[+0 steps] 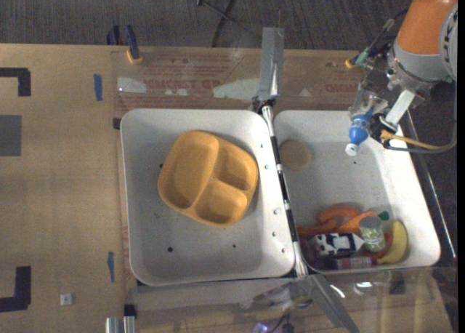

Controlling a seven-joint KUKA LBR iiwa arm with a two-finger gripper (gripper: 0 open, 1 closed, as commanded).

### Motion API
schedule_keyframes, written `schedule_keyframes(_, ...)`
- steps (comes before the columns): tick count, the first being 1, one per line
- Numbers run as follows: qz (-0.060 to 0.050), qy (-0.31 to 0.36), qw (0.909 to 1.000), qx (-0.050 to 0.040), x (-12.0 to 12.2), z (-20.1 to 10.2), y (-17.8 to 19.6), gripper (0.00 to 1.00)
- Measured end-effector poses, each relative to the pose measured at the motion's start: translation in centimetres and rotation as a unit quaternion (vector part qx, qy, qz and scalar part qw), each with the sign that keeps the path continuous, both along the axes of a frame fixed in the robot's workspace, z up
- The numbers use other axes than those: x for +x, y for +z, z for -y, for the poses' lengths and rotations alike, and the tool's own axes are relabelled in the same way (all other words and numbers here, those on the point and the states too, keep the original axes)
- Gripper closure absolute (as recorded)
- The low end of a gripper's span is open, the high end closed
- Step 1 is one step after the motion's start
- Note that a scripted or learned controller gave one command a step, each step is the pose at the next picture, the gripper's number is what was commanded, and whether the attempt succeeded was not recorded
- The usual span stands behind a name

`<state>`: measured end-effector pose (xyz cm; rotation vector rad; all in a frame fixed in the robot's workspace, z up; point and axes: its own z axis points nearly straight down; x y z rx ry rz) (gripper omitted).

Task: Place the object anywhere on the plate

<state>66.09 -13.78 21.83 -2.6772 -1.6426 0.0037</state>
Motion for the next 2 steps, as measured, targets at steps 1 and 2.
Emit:
schedule_keyframes(1,0.000,0.043,0.9991,0.0010,0.5,-4.8,-2.7,1.00)
schedule_keyframes(2,-0.001,-0.035,0.9994,0.0012,0.6,-12.9,-3.4,1.00)
